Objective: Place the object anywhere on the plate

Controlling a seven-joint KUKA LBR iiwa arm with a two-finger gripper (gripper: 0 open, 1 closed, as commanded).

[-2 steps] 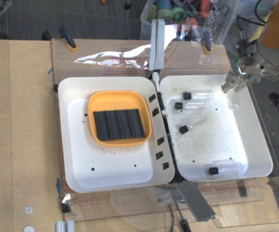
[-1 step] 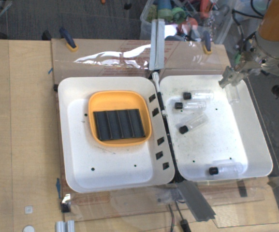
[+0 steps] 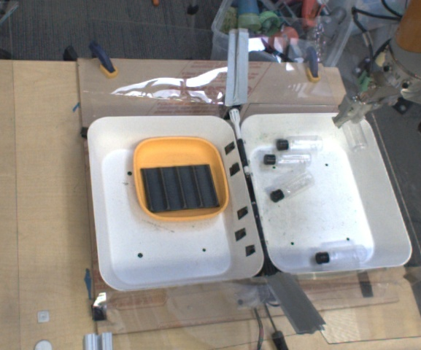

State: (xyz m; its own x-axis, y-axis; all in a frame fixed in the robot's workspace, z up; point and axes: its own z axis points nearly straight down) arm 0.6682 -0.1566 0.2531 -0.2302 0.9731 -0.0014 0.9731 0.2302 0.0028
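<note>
An orange plate (image 3: 179, 152) with a dark ridged insert (image 3: 179, 188) lies in the left white bin (image 3: 115, 254). Several clear vials with black caps lie in the right white bin (image 3: 385, 217): one near the back (image 3: 298, 144), one just below it (image 3: 287, 159), one in the middle (image 3: 290, 188) and one at the front edge (image 3: 338, 256). My gripper (image 3: 350, 114) hangs over the back right corner of the right bin, far from the plate. A faint clear shape (image 3: 356, 133) sits just below it; I cannot tell whether it is a vial or whether it is held.
A metal divider bar (image 3: 236, 68) stands between the bins at the back. Black clips (image 3: 241, 211) run along the seam between them. A clear tub of mixed items (image 3: 290, 9) sits behind the bench. The arm's orange band (image 3: 418, 17) is at the top right.
</note>
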